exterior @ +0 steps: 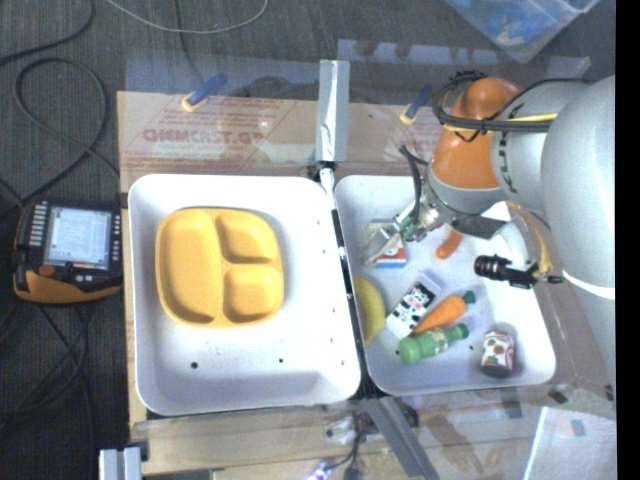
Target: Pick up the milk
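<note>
Jaws [400, 232] on milk [390, 252], grip unclear

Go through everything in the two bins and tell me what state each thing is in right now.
end effector: low in the right bin, over a small white and blue carton
yellow tray: flat in the left bin, compartments bare
cow-pattern carton: lying flat
carrot: lying tilted against that carton
green bottle: on its side
red-patterned item: resting apart, near corner

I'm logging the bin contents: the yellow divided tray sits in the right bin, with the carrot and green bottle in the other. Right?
Not quite. The camera view shows the yellow divided tray in the left bin; the carrot and green bottle lie in the right bin.
</note>
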Controlling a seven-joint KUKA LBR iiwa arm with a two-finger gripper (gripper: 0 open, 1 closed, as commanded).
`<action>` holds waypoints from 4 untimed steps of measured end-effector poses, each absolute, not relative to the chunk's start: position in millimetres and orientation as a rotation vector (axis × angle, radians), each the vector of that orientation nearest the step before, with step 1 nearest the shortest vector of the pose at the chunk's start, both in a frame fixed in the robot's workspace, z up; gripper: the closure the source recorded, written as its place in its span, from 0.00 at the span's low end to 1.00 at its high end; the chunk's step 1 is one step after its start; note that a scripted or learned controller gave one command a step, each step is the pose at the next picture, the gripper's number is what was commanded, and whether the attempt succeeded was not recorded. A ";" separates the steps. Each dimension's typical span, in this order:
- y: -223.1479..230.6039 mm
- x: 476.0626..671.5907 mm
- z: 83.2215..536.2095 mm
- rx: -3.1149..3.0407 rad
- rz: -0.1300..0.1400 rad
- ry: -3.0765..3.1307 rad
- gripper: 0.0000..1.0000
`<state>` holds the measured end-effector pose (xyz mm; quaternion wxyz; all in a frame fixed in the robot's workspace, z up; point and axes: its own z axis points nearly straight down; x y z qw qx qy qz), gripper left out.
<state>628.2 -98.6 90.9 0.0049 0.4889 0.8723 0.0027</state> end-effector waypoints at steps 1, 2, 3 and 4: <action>-104.9 548.6 92.3 1.130 0.005 2.910 0.00; -102.5 549.9 102.4 1.129 0.013 2.911 1.00; -54.1 601.5 183.7 1.355 -0.001 2.833 1.00; -97.0 634.7 110.8 1.457 0.009 2.766 1.00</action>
